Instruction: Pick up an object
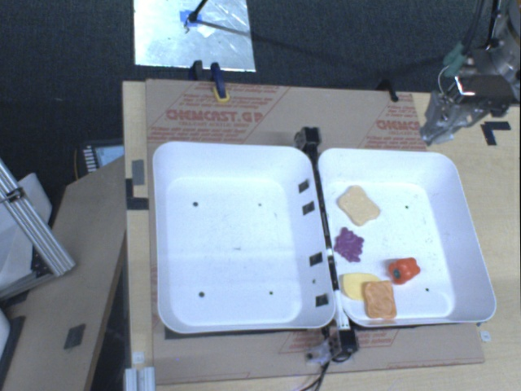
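1. Orange-brown and rough like toast, a flat square toy (pixel 379 299) lies at the near edge of the right bin (pixel 466 218), partly on a smooth yellow piece (pixel 356 284).
2. Just past them sit a shiny red pepper (pixel 403 270) and a bumpy purple bunch (pixel 349 244).
3. Farther back lies a pale tan slice (pixel 358 205), soft-looking with round corners.
4. Far off, the gripper (pixel 440 129) hangs beyond the bin's back corner, well apart from every toy. I cannot tell its state.
5. Nothing is picked up yet; reaching, grabbing and lifting are all left, I think.
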Controlling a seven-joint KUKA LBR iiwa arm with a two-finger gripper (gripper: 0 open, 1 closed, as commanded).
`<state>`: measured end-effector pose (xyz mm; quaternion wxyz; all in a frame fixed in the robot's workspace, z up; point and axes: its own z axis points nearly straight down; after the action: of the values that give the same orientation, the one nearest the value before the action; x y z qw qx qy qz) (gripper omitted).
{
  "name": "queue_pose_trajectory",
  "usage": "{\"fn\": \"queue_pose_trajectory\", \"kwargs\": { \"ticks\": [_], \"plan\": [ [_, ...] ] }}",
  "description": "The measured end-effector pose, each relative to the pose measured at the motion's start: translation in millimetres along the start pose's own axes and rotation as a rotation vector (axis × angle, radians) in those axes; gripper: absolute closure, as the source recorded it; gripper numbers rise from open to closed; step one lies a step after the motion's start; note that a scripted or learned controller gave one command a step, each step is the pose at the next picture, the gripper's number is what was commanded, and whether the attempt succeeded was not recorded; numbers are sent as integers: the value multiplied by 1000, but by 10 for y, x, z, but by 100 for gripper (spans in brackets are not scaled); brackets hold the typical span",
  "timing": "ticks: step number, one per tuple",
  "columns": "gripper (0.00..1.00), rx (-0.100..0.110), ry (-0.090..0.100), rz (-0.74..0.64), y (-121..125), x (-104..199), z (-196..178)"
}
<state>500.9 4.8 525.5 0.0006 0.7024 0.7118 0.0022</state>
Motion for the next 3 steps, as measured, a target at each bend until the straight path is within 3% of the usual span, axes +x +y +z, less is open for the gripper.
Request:
{"fn": "queue_pose_trajectory", "kwargs": {
  "ticks": [1,2,3],
  "plan": [
    [100,1,1,0,-140,872,-98],
    [100,-2,0,6,-127,823,-211],
    [100,7,-2,3,-131,1428,425]
  ]
}}
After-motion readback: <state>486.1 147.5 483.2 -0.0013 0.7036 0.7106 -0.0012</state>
